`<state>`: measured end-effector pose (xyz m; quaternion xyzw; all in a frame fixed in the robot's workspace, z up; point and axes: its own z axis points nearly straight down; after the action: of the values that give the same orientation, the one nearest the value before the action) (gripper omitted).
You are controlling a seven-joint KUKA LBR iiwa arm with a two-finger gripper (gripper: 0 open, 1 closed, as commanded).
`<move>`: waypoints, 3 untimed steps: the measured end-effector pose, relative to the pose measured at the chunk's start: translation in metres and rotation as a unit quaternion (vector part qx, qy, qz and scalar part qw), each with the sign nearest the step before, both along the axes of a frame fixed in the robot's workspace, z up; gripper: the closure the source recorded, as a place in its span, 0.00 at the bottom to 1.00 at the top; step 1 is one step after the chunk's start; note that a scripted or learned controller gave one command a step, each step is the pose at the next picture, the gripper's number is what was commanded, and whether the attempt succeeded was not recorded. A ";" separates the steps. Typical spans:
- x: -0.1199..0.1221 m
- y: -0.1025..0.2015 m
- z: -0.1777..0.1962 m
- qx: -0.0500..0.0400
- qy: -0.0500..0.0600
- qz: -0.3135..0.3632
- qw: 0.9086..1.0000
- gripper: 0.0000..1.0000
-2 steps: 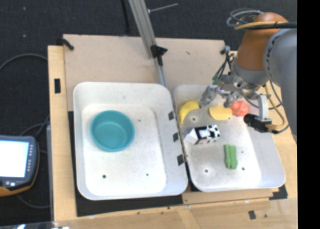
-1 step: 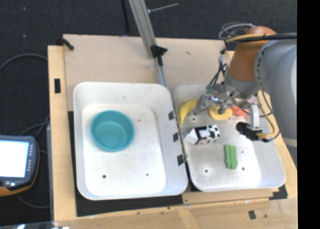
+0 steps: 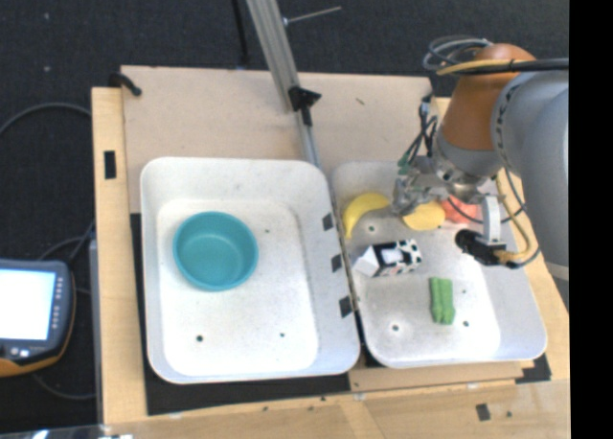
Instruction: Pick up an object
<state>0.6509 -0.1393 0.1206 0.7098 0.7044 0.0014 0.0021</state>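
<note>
The right bin (image 3: 498, 332) holds a yellow banana-like object (image 3: 364, 209) at its upper left, a yellow-orange piece (image 3: 424, 218) next to it, a black-and-white patterned box (image 3: 391, 257) in the middle, a green block (image 3: 442, 300) lower down and a pink-red thing (image 3: 466, 209) partly hidden under the arm. My gripper (image 3: 414, 194) hangs low over the bin's upper part, right between the yellow object and the yellow-orange piece. The wrist covers the space around its tips.
The left bin (image 3: 287, 332) carries a teal bowl (image 3: 215, 249). A metal pole (image 3: 273, 34) slants in from the top toward the gap between the bins. A handheld screen (image 3: 29, 312) lies off the bench at the left. Cables (image 3: 493, 250) dangle by the wrist.
</note>
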 end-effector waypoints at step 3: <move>0.000 0.016 0.151 0.000 -0.001 0.006 1.000 1.00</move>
<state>0.6507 -0.1232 0.2715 0.7058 0.7084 0.0023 0.0026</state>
